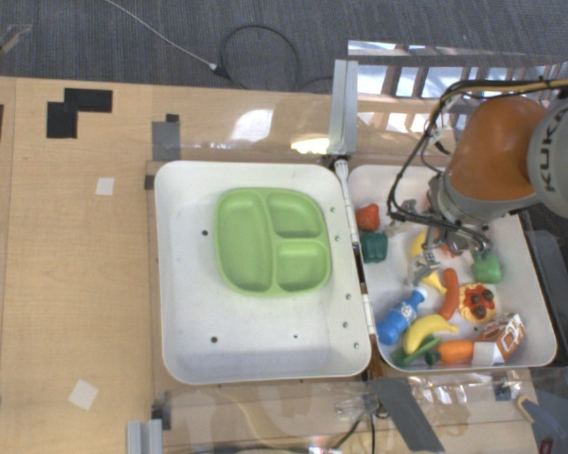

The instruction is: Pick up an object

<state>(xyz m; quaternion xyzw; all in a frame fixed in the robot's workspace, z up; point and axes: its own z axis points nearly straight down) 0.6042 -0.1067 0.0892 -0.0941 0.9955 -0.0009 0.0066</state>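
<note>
A green divided tray (271, 240) sits near the middle of the left bin (189, 348), tilted slightly toward its far edge. In the right bin (540, 339), toy foods crowd the floor: a red piece (368, 218) and a dark green block (374, 246) lie along the left wall, a blue bottle (396, 320) and a yellow banana (428, 330) rest near the front edge, an orange carrot (450, 293) stands between them and a small pizza slice (478, 302), and a green piece (488, 269) lies toward the right wall. A brown-and-white carton (505, 337) occupies the front right corner. The grey arm, orange band uppermost, reaches down over the bin's far half, its gripper (435, 258) low among the toys beside a yellow piece (419, 246); how far its pincer is spread, and whether anything is caught in it, cannot be told.
</note>
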